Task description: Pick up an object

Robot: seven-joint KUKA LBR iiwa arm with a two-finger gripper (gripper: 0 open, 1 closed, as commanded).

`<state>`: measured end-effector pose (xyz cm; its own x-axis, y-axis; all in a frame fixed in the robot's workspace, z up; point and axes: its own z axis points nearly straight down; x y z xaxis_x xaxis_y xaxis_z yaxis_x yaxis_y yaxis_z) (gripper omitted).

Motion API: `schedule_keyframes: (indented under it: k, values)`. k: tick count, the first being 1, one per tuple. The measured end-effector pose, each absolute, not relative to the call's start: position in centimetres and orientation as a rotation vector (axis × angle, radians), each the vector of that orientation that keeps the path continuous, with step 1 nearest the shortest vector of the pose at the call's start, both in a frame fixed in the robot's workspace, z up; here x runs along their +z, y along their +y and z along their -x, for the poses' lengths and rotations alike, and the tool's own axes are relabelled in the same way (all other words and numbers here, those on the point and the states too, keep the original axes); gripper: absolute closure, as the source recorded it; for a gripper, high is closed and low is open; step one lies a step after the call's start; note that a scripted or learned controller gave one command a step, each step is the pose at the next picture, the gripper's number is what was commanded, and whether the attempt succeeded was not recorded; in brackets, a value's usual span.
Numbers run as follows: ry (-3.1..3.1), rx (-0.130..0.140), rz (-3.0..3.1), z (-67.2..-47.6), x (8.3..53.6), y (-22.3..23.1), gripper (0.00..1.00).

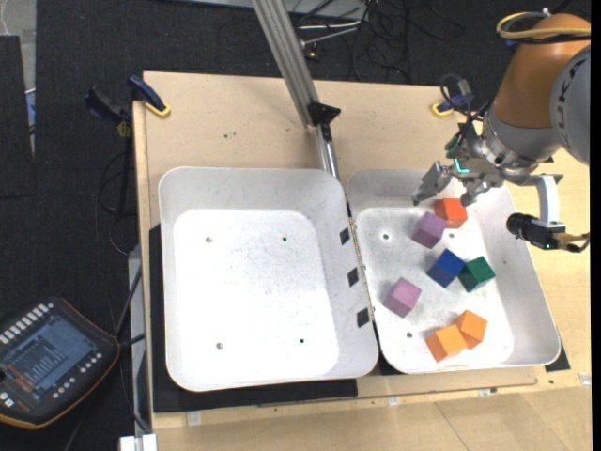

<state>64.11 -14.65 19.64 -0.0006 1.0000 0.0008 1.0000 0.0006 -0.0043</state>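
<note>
My gripper [454, 192] hangs over the far part of the right bin [531, 327], open, fingers spread to either side. Just in front of it lies an orange cube [453, 212], with nothing held between the fingers. A purple cube [429, 228] touches the orange one on its left. Nearer the middle sit a blue cube [447, 267] and a green cube [478, 272] side by side. Another purple cube [405, 296] lies alone to the left. Two more orange cubes [446, 342] [472, 327] rest close together near the front wall.
The left bin [178, 252] stands beside the right one, joined by black clips. A slanted metal pole [291, 54] rises from behind the bins. Clamps sit at the bench's far corners. A teach pendant [47, 355] lies off the bench at the lower left.
</note>
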Motion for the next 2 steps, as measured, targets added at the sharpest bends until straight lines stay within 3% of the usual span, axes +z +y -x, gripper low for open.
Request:
schedule_keyframes:
  k: [1, 2]
  values:
    - [-2.224, 0.002, 2.219, -64.2, 19.9, -14.6, 0.0]
    - [-2.222, 0.004, 2.216, -64.0, 15.4, -14.0, 0.0]
